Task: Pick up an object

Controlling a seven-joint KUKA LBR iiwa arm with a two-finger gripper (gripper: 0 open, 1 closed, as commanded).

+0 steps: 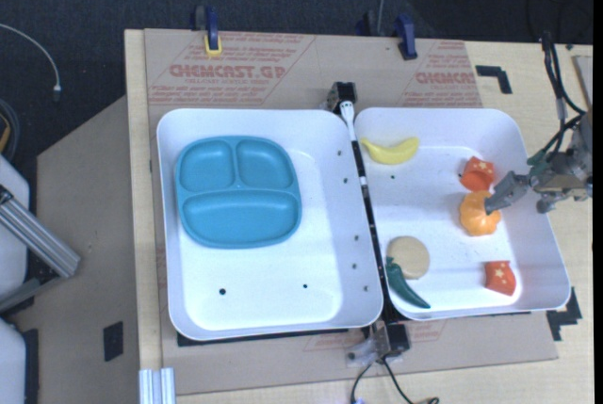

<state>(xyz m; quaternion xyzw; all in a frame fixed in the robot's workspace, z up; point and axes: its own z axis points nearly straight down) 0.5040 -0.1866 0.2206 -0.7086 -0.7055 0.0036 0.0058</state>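
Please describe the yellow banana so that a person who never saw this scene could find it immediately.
Look at the right-hand white bin, then at its far left corner, beside the divider between the two bins. The banana lies there alone, apart from the other items. It is the only yellow, curved object; its neighbours are red, orange, tan or green.

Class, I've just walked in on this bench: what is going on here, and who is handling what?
A robot arm reaches in from the right, its two-finger gripper low over the right-hand white bin, right at a round orange fruit; whether it grips the fruit is unclear. Around it lie a yellow banana, two red pieces, a tan round disc and a green pepper. The left-hand white bin holds a blue divided plastic plate.
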